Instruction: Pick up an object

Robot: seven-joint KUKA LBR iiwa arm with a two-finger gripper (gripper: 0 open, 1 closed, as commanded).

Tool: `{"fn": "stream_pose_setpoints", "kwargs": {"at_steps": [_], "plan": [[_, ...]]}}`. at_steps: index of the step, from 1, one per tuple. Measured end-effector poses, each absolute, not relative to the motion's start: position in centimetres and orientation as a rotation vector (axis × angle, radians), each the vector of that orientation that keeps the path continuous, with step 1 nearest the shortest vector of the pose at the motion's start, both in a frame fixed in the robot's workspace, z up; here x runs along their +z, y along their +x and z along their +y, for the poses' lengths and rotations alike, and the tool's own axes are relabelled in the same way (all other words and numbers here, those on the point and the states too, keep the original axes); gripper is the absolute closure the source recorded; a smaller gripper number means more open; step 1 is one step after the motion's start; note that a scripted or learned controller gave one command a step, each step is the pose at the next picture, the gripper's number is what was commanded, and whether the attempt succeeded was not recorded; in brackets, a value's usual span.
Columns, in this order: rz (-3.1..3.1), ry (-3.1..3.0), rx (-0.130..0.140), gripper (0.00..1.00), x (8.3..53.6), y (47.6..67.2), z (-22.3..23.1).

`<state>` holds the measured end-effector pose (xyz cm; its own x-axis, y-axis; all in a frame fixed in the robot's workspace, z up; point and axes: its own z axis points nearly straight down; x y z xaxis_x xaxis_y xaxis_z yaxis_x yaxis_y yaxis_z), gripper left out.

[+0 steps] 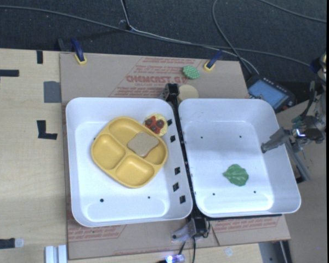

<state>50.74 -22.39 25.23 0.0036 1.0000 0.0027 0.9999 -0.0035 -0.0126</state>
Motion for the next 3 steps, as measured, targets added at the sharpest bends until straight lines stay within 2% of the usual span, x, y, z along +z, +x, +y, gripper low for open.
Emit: {"fn": "stream_pose_setpoints", "kwargs": {"at_steps": [1, 2, 3], "plan": [[-2.222, -2.22, 0.002, 0.0, 25.9, 51.0, -22.3], [-2.221, -2.218, 0.004, 0.0, 21.5, 50.7, -22.0], [-2.22, -2.216, 0.004, 0.0, 15.7, 51.4, -21.3]]}}
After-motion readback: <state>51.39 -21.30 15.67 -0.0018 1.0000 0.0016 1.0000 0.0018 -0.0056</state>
